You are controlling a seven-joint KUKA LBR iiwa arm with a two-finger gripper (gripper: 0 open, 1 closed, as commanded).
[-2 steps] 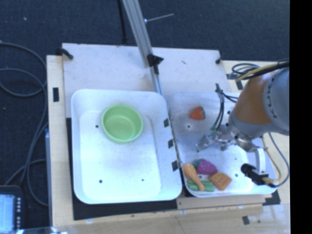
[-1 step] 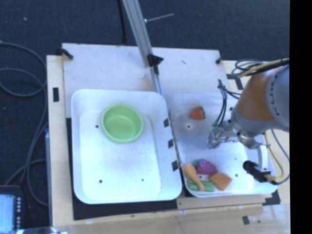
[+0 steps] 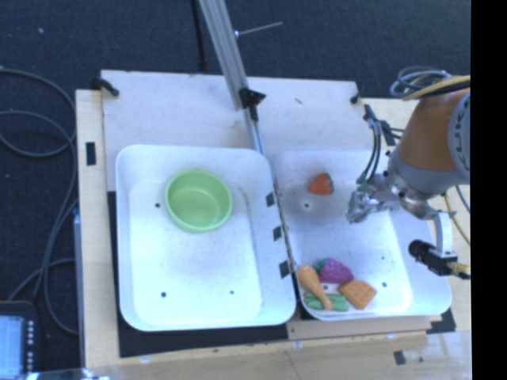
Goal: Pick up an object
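A small red-orange object (image 3: 321, 184) lies near the back of the right bin (image 3: 396, 248). At that bin's front sit a purple piece (image 3: 336, 271), an orange waffle-like piece (image 3: 359, 293), a carrot-shaped piece (image 3: 312, 283) and something green (image 3: 336, 301). My gripper (image 3: 360, 209) hangs over the middle of the right bin, to the right of the red-orange object and apart from it. Nothing shows between its fingers.
A green bowl (image 3: 199, 200) stands in the back of the left bin (image 3: 158, 283). A slanted metal pole (image 3: 230, 50) rises from the bench behind the bins. The grey-and-orange arm (image 3: 432, 149) covers the right bin's far right side.
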